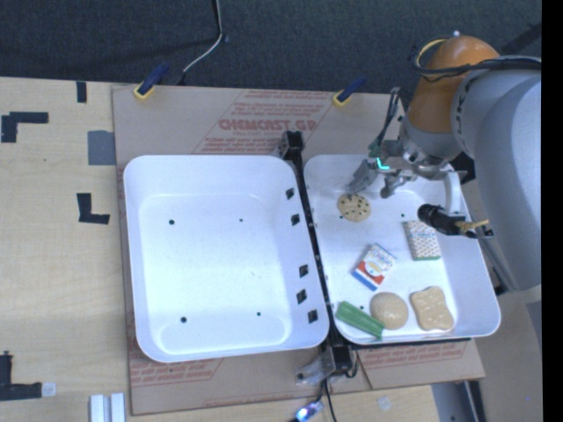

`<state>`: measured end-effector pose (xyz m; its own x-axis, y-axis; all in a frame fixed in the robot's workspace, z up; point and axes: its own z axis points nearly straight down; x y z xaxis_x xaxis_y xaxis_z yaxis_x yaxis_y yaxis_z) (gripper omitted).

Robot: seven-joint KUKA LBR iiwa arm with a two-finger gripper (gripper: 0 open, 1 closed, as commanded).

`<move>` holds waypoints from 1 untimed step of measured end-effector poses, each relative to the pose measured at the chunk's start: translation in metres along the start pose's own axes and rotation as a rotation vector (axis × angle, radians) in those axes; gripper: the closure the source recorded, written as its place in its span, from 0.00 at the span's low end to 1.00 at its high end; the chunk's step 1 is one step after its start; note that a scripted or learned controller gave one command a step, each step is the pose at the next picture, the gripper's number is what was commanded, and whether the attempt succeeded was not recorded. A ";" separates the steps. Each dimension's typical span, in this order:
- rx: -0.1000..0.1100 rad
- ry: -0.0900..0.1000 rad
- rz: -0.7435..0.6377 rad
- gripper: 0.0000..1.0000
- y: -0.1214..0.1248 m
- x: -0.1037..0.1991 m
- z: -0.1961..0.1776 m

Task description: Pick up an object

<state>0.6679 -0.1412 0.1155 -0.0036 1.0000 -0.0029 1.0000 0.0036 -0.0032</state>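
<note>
Grey and orange, the KUKA arm (466,104) reaches over the far end of the right-hand bin (466,328), its end effector (376,179) hanging just above and slightly beyond a round, speckled cookie (354,207). Two dark fingers appear splayed apart with nothing between them, so the end effector reads as released and grasping nothing. The cookie lies flat on the bin floor, close to the divider shared with the left-hand bin (145,227). Nearer the camera than the cookie sit a small red, white and blue carton (375,265), a pale speckled block (423,240), a round tan bun (389,309), a tan biscuit-shaped piece (433,309) and a green stick (360,319) at the bin's near rim. The step in hand looks like the approach: lining up over a target before descent. The cookie seems the likely candidate, being nearest. Next, the end effector would need to centre over it, drop until the fingers straddle its edges, then close; the cookie's low, flat profile may make that hard.
</note>
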 end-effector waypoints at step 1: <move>0.000 0.000 -0.001 1.00 0.000 0.000 -0.010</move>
<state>0.6680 -0.1411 0.1254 -0.0042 1.0000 -0.0031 1.0000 0.0042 -0.0035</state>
